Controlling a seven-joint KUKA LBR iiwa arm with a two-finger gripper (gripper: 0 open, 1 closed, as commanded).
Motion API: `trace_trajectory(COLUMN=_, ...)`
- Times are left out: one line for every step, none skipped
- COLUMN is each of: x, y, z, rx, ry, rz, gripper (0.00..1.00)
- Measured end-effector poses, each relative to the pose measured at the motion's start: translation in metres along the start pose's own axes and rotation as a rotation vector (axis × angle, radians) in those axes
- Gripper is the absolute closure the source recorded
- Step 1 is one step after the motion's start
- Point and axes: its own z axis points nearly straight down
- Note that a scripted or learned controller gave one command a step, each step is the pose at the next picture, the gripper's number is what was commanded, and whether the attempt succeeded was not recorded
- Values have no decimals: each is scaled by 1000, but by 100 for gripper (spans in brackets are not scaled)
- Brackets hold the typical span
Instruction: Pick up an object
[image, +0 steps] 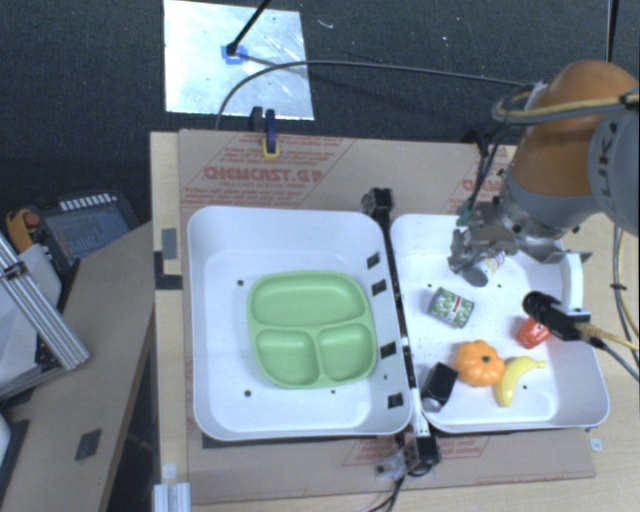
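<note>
Yellow plastic banana (519, 379) and orange toy pumpkin (479, 363) lie nearest you in the right white bin (585, 405); beyond, a small green-labelled can (452, 306). Farther, your claw (474, 262) hovers, grip state unclear; descending there risks clipping the can.

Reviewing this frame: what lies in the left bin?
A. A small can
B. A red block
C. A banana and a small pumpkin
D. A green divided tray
D. The green tray, with three compartments, sits in the left bin; the banana, pumpkin and can all lie in the right bin.
</note>
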Motion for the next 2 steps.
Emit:
trace_trajectory(x=52, y=13, z=5, rx=-1, ry=1, rz=-2, gripper=100)
trace_trajectory(x=102, y=20, z=3, rx=-1, ry=1, rz=-2, gripper=100)
